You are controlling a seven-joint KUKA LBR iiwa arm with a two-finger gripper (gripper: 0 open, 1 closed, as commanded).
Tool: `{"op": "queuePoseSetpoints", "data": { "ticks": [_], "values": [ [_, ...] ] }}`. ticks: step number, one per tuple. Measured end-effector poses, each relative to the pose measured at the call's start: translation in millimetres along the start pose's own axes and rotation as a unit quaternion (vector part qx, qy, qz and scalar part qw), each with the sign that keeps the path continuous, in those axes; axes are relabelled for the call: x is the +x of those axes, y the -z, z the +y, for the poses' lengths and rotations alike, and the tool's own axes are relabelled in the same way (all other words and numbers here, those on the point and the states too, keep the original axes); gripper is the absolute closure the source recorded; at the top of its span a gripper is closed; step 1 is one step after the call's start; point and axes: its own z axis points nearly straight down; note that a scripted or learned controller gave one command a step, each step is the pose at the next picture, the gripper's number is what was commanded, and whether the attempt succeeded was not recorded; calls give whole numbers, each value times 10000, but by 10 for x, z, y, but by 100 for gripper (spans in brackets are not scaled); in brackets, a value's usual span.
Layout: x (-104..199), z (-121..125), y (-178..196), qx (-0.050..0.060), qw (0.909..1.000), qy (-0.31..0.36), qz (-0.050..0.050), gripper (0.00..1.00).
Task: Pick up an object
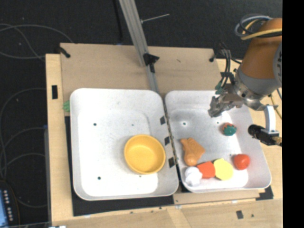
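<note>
White bins: two shallow white plastic bins are lying side by side on the tan wooden worktop (109,65), the left bin (95,108) and the right bin (190,106), so things can be taken from one side and dropped in the other.
Yellow bowl: a round yellow plastic bowl (144,154) is sitting alone in the left bin, near the inner wall.
Task things: the candidates are lying in the right bin, most of them gathered at the near edge, probably because they slid there.
Small ball: a small green and red round toy (229,129) is resting apart from the others, just below the tool.
Tan piece: a tan, pear-like toy (192,150) is lying near the middle wall.
Near row: a white lump (193,175), an orange-red block (206,169), a yellow lumpy toy (223,169) and a red round toy (241,161) are sitting close together, some touching.
Jaws: the grey two-finger gripper (219,106) is hanging over the far part of the right bin; I cannot tell if the jaws are wide or narrow, and nothing is visible between them.
Arm: the orange and grey robot arm (259,56) is reaching in from the right.
Judgement: the green and red toy seems the easiest target, because it is isolated and nearest.
</note>
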Motion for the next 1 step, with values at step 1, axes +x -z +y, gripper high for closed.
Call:
{"op": "queuePoseSetpoints", "data": {
  "ticks": [1],
  "values": [
    [571,49,-62,22,10000,-5,6,100]
  ]
}}
